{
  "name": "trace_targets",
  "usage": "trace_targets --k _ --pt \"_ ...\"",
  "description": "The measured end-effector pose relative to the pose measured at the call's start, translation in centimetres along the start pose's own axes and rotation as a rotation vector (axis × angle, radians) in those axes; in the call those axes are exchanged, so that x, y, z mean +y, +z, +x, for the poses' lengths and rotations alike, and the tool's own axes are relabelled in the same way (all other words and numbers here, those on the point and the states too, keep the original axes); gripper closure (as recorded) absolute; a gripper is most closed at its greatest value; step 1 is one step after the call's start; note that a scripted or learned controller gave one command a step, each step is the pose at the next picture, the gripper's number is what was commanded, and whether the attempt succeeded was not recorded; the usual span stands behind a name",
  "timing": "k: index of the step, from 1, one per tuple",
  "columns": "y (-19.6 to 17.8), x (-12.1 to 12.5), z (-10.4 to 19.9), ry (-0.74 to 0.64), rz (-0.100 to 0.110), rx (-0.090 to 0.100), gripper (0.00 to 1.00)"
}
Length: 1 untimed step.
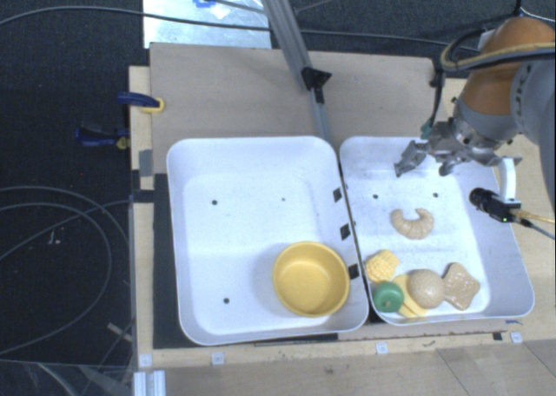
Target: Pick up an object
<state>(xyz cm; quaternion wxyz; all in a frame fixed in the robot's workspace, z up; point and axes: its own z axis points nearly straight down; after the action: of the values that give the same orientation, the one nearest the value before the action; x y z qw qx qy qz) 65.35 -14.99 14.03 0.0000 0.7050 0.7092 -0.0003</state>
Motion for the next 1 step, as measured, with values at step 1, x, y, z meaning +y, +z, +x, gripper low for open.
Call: trace_targets --k 1 --pt "-1.40 0.18 -0.05 -0.002 -0.007 -0.002 1.00"
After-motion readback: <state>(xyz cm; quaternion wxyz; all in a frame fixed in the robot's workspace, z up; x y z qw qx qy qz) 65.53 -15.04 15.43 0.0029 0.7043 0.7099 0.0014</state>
